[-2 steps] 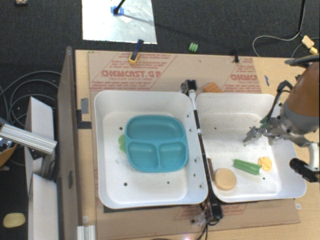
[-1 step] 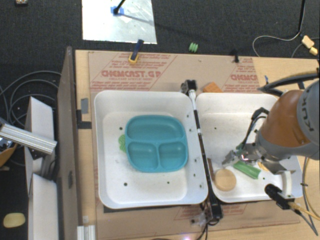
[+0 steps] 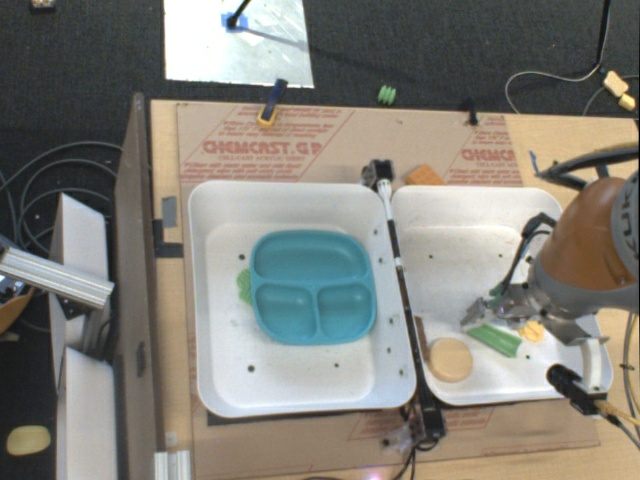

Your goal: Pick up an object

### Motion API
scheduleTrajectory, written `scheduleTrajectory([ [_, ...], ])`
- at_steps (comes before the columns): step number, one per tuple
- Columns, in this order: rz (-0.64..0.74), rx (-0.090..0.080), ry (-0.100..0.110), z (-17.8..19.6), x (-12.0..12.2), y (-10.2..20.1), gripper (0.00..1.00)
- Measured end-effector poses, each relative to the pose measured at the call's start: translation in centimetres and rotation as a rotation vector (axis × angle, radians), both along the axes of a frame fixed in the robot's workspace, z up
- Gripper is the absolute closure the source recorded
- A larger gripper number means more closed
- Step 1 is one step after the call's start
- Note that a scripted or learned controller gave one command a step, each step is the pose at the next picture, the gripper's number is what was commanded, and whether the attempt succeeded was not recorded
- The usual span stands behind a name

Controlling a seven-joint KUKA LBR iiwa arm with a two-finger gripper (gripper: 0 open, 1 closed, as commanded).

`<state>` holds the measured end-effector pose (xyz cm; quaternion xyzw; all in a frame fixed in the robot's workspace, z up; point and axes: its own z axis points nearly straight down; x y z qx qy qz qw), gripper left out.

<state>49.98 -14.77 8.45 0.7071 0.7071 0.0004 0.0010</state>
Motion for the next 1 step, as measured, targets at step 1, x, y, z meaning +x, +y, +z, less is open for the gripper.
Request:
scheduleTrajectory([
  [1, 0.002, 0.001, -0.003, 1.12, 0.15, 0.17, 1.00],
])
